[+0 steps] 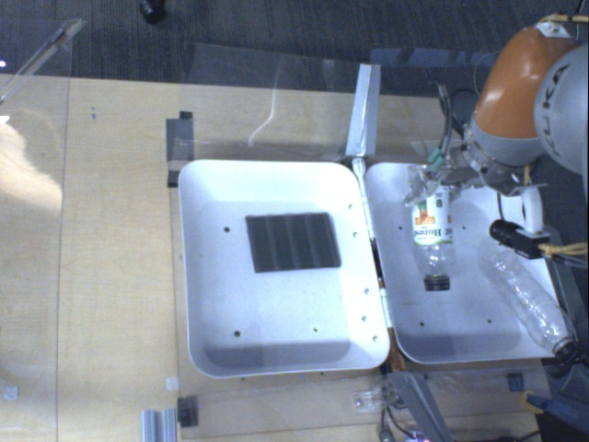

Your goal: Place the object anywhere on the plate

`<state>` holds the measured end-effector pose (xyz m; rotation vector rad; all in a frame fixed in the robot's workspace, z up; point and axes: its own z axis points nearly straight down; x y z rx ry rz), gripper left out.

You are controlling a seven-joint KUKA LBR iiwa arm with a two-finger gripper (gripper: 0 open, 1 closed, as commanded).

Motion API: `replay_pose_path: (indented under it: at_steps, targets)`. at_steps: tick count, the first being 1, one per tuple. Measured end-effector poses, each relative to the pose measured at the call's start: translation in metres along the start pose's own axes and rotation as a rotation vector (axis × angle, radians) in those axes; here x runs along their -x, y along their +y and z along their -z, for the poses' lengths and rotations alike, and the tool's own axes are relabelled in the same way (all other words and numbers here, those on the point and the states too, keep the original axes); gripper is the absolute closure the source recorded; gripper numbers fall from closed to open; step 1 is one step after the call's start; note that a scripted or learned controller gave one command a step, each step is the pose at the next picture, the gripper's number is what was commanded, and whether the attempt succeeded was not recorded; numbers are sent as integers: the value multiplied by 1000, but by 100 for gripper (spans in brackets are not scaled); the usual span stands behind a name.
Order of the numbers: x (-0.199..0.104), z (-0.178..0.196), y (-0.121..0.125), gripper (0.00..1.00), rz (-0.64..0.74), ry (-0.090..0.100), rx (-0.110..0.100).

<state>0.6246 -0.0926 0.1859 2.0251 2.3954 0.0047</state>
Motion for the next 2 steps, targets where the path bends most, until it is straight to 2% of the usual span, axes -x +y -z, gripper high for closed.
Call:
replay_pose_path:
  at_steps: [1, 2]
  targets:
    - [-75, 119, 59, 100, 100, 0, 3]
    - [-131, 146, 12, 100, 148, 1, 3]
